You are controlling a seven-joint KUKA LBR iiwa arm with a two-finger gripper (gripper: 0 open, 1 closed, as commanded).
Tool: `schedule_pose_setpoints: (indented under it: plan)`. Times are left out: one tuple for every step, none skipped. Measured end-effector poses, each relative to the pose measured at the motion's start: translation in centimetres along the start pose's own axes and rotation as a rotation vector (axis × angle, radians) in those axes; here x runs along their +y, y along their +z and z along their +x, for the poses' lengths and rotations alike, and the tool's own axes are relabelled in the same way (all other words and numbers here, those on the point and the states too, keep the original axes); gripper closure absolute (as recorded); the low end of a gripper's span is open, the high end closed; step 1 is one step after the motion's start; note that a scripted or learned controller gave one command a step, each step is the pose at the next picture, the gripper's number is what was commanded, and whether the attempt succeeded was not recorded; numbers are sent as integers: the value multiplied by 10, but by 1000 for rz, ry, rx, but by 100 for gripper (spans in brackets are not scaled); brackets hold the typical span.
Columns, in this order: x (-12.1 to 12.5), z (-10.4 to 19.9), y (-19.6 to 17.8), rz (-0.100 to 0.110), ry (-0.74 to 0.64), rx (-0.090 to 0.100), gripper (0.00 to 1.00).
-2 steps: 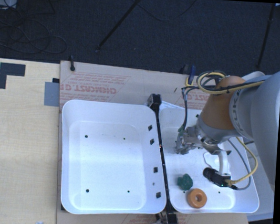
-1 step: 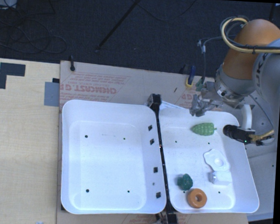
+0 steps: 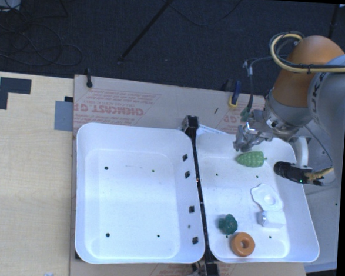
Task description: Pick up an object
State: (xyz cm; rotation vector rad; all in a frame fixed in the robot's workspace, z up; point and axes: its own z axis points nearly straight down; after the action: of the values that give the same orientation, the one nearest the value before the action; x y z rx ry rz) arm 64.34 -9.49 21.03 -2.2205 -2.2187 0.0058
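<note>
At approx. 12 o'clock in the right bin [image 3: 228, 188], near its far wall, the gripper [image 3: 245, 141] hangs w/ its tip at the 10 o'clock edge of a pale green bumpy obj. [image 3: 251, 159]. Whether the two touch can't be told from this angle, nor whether the gripper is released or clenched, so no grasp can be claimed. The pale green bumpy obj. lies on the bin floor, long axis roughly 9-to-3. The grey arm [image 3: 334, 104] w/ its orange band [image 3: 311, 55] comes in from approx. 2 o'clock. Other items in the same bin: a white flat piece [image 3: 266, 198] at approx. 5 o'clock from the green one, well apart from it; a small white block [image 3: 273, 218] just beside that piece at its 5 o'clock, poss. touching; a dark green lump [image 3: 228, 224] toward the bin's 7 o'clock; an orange ring [image 3: 243, 244] just beside the lump at its 5 o'clock, near the front wall. The left bin [image 3: 133, 196] sits at 9 o'clock of the right one, w/ a black divider strip [image 3: 194, 183] btwn them. Both rest on a cardboard sheet [image 3: 133, 105] atop a light wood bench [image 3: 22, 183].
</note>
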Motion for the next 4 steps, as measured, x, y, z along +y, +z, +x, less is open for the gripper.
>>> schedule_pose_setpoints:
  plan:
    - [-44,-34,63,7,3,1,100]
    - [-41,-33,59,-1,-1,1,0]
    - [-99,-9,126,1,0,2,0]
    - [0,-38,122,-4,-4,0,0]
